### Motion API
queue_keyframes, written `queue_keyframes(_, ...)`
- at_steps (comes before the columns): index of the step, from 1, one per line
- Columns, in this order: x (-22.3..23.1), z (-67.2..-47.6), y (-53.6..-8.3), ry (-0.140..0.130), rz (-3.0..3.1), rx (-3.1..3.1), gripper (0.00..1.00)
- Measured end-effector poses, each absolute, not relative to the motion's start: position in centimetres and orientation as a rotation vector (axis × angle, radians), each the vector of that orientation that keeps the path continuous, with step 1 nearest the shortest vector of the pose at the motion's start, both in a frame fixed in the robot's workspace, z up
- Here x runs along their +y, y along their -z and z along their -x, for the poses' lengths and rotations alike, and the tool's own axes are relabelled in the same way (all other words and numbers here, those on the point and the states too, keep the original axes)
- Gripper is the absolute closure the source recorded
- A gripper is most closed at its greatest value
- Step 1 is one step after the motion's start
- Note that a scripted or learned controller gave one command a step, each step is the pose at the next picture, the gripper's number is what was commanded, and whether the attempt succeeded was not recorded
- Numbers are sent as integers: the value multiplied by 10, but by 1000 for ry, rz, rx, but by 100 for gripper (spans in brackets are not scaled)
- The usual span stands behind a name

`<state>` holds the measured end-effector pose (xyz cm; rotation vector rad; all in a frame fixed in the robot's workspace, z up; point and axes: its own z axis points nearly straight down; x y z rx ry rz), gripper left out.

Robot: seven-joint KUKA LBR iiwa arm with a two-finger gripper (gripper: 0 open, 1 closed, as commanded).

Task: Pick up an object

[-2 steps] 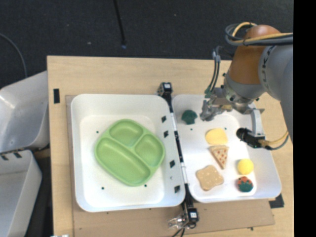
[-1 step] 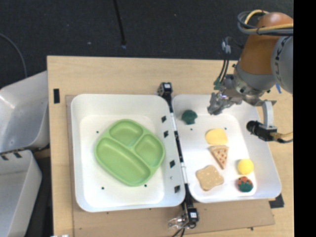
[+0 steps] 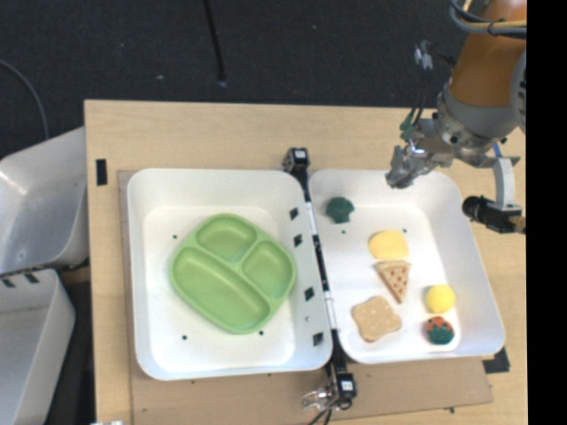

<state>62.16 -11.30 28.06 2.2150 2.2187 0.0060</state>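
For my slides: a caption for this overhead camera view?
Gripper above right bin of toy food; green plate in left bin.

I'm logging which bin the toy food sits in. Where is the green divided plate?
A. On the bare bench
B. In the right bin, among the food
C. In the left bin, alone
C: the green divided plate lies by itself in the left bin, while the toy food fills the right bin.

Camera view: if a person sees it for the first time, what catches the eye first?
The big green plate in the left bin stands out most. Next comes the cluster of small toy foods in the right bin, such as the pizza slice and toast. The arm's claw hangs over that bin's far edge.
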Motion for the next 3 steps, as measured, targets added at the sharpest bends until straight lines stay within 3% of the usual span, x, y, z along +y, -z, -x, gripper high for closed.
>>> queue_keyframes(3, 56, -586, -247, 1, -2216, 2229, 100)
